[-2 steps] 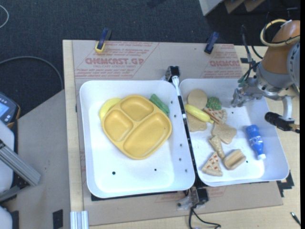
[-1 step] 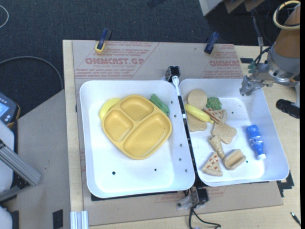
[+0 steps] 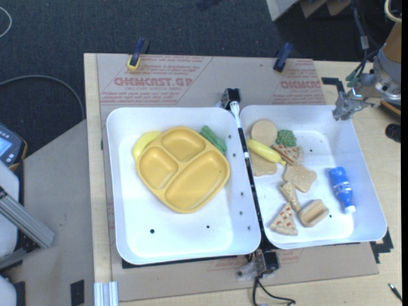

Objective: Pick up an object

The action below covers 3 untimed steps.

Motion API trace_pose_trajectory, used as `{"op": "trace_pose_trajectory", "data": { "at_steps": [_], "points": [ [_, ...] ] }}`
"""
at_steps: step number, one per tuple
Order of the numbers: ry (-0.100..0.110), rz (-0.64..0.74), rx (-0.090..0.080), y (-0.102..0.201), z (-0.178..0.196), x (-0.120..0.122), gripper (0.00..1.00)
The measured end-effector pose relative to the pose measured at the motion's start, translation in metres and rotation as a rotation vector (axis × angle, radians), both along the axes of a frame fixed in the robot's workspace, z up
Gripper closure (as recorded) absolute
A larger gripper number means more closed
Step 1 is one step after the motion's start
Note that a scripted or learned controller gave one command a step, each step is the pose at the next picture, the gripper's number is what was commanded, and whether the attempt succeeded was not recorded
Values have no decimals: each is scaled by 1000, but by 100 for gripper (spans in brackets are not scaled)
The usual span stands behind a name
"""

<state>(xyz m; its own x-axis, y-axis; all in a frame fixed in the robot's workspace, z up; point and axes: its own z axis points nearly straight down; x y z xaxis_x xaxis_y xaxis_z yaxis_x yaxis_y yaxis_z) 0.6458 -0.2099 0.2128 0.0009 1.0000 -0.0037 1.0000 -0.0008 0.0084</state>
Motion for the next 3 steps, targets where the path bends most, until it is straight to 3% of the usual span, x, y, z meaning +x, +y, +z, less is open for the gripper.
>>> {"op": "trace_pose_trajectory", "data": {
  "at_steps": [1,3],
  "points": [
    [3,1,1,0,14,1,100],
    [13,4,7,76,5,-54,100]
  ]
}}
